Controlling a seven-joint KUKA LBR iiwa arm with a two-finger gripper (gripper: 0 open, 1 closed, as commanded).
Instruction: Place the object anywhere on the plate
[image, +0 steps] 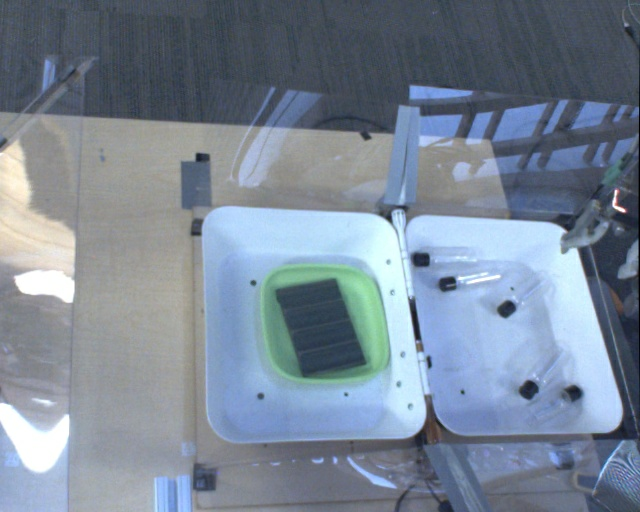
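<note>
A square green plate (374, 318) with rounded corners lies in the middle of the left white bin (228, 330). On the plate rests a dark grey ribbed rectangular block (319, 327), lying flat and turned slightly, wholly inside the plate's rim. Nothing touches the block.
In the right white bin (585, 330) lie several clear vials with black caps, such as one (449, 283) near its left wall, one (507, 308) near the centre and a pair (548, 392) near the front right. A grey post (404, 160) stands behind the seam between the bins.
</note>
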